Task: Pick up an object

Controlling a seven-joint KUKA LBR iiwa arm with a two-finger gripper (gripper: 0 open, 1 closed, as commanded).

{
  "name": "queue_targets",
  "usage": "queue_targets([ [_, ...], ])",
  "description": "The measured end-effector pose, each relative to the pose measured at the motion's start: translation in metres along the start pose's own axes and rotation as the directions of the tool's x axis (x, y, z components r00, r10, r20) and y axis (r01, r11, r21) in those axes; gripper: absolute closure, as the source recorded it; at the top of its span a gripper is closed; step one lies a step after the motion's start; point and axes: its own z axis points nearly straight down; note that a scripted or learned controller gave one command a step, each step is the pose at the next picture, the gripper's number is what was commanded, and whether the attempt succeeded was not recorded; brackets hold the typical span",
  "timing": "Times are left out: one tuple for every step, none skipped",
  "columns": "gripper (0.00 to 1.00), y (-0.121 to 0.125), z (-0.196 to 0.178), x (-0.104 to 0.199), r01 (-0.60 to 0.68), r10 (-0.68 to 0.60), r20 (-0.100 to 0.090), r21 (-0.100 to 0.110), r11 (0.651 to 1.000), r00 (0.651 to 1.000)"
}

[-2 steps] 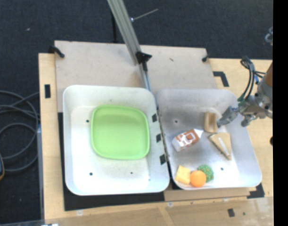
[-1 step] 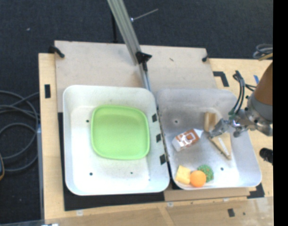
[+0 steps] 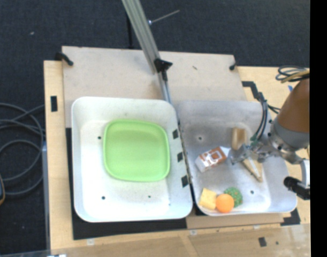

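The jaws [image 3: 242, 157] hang low in the right bin [image 3: 206, 116], their state unclear, between a tan wedge [image 3: 253, 169] at four o'clock and a snack packet [image 3: 212, 158] at nine.

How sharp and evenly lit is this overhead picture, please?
Camera view: soft, even light, no hard glare; the green plate and orange ball read clearly. Faint shadows edge the right bin. The gripper and the small items by it look slightly blurred.

No legible text, not even on the small printed packet [image 3: 212, 158] in the right bin [image 3: 275, 205].
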Motion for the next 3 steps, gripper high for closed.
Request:
queue_targets([
  [1.00,0.001,-0.014,-0.001,-0.001,0.001,0.001,-0.006,1.000,1.000],
  [1.00,0.009,-0.074,0.002,0.001,-0.001,0.001,-0.008,1.000,1.000],
  [1.00,0.010,-0.127,0.001,0.001,-0.001,0.001,-0.008,1.000,1.000],
])
